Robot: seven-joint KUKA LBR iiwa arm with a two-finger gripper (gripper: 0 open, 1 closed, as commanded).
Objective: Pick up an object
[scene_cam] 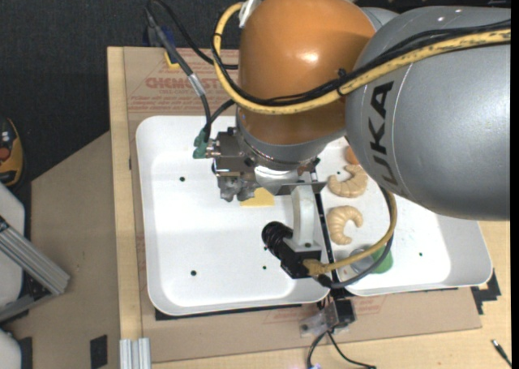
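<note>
Two tan, curved croissants (347, 203) lie in the right bin (454, 266), each arched like a crescent. The tool (235, 189) hangs low over the left bin (186, 229), beside a flat yellow wedge (258, 197).

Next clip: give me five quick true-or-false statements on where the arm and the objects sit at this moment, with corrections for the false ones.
1. The gripper is down over the left bin. True.
2. Two croissant-shaped pieces lie in the left bin. False: both are in the right bin, one above the other.
3. A yellow flat piece lies in the left bin right by the gripper. True.
4. The arm's big rounded joint is blue. False: the joint is orange.
5. A green object shows near the front of the right bin, partly hidden by a cable. True.
</note>
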